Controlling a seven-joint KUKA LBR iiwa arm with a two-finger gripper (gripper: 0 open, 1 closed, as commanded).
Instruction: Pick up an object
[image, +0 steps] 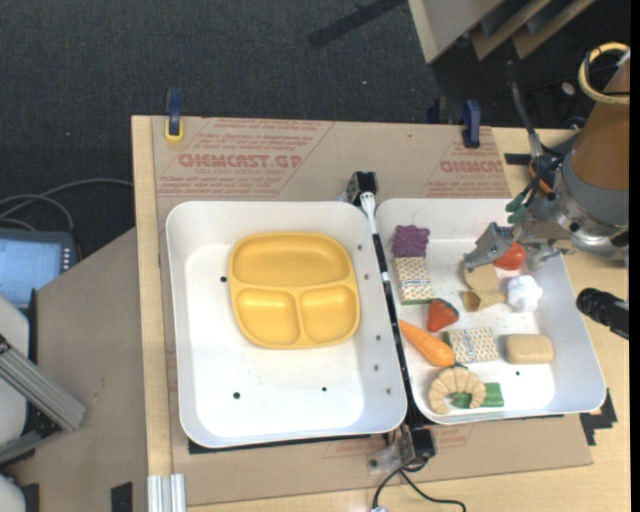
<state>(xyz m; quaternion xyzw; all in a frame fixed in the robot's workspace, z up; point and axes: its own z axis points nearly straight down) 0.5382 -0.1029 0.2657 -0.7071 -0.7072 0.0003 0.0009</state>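
Observation:
My gripper hangs low over the far part of the right bin, at the end of the grey arm with its orange band. A small red item lies right beside the gripper's tip, partly covered by it; I cannot tell whether it is held. A tan piece sits just under the tip and a white lump just in front of it. Also in this bin are a purple bunch, a patterned cracker, a strawberry and a carrot.
The left bin holds a yellow divided plate. Near the right bin's front lie a patterned block, a tan loaf and a croissant-like piece. A black rail separates the bins.

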